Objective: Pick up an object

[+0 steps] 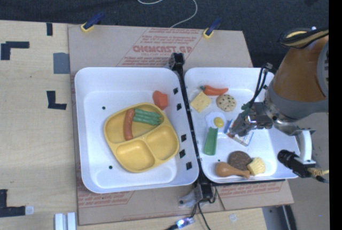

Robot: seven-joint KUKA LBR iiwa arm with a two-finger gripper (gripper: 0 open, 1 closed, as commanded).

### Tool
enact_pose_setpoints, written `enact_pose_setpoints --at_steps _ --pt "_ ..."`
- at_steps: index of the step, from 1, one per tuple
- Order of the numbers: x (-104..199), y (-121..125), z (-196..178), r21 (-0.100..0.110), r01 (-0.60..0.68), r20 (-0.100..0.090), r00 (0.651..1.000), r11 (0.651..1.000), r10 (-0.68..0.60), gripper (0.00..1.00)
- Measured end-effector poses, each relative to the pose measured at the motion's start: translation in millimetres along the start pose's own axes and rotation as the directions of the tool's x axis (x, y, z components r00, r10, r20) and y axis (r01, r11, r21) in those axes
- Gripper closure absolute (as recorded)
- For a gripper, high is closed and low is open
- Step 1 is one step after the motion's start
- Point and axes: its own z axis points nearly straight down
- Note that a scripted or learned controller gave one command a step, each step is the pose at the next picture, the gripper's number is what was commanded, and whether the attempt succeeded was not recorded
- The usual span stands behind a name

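Apparently the arm is in the approach step: the gripper [243, 128] hangs low over the right bin [267, 76], near its middle, and no object is seen between its parts. Whether it is open or closed cannot be told from this slanted view, because the metal parts blur together. Just beside it, on its left, stand a green bottle-like piece [211, 140] and a small yellow and white piece [218, 122]. A cookie [226, 101], a cheese slice [201, 101] and a carrot [215, 90] lie further up; a drumstick [231, 170] and a corn cob [256, 166] lie near the lower rim. The left bin [91, 116] bears a yellow tray [140, 150]. The next move probably needs one clear target, likely the green piece, and a straight descent without pushing the neighbours.
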Motion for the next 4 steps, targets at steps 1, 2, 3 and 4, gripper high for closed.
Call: enact_pose_setpoints --at_steps 1,2,3,4 --pt "38.5 28.7 12.3 0.004 0.004 -0.001 1.0 1.0 -0.004 1.0" --pt "74.8 58.4 20.1 0.003 0.005 -0.001 1.0 1.0 -0.005 1.0" --pt "120.5 89.1 5.5 0.001 0.006 -0.001 1.0 1.0 -0.006 1.0" --pt "149.1 129.2 -1.0 0.001 0.004 0.0 1.0 1.0 -0.004 1.0"
